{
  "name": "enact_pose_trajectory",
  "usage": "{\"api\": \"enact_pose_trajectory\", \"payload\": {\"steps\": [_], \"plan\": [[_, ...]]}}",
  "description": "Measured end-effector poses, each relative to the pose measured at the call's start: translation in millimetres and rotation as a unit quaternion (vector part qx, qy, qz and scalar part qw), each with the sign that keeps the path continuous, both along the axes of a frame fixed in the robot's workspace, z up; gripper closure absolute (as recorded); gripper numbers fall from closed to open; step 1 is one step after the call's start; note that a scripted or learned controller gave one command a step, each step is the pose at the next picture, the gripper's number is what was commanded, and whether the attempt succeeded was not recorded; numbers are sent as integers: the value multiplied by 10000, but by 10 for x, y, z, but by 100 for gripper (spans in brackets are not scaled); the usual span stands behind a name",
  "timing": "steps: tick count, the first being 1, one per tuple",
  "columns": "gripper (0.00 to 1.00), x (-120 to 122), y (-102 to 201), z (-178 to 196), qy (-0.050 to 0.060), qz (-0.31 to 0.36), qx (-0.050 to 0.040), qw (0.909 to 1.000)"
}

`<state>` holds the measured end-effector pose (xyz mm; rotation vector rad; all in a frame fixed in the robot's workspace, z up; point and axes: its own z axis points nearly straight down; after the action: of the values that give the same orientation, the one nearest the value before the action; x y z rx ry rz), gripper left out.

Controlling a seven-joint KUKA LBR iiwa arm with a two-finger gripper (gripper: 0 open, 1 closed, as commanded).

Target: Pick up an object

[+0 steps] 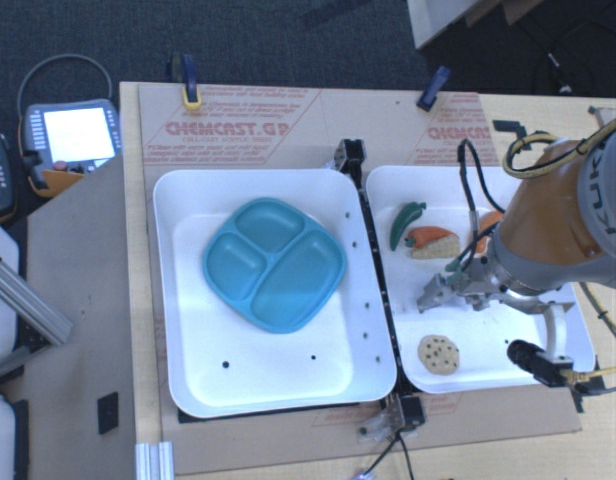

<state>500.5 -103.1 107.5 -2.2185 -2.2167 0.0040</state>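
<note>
In the right bin [408, 373] lie a green pepper-shaped toy [407, 221], an orange and beige food toy [433, 241] just below it, and a chocolate-chip cookie [439, 353] near the front. An orange piece [488, 226] peeks out from behind the arm. My gripper [433, 296] hangs low over the middle of the right bin, pointing left. It is between the orange and beige toy and the cookie, apart from both. Nothing shows in its grasp.
The left bin [188, 348] holds a blue divided plate [275, 264]. A black divider [376, 268] runs between the bins. The arm's orange band [548, 218] and cables cover the right bin's far right part. A teach pendant [73, 133] sits off the bench at left.
</note>
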Motion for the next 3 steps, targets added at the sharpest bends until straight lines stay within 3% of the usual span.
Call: {"api": "enact_pose_trajectory", "payload": {"steps": [1,2,3], "plan": [[0,-5,5,-240,-8,-1,-1,10000],[100,8,11,-120,-35,0,-3,10000],[100,40,-36,315,-54,6,-21,10000]]}}
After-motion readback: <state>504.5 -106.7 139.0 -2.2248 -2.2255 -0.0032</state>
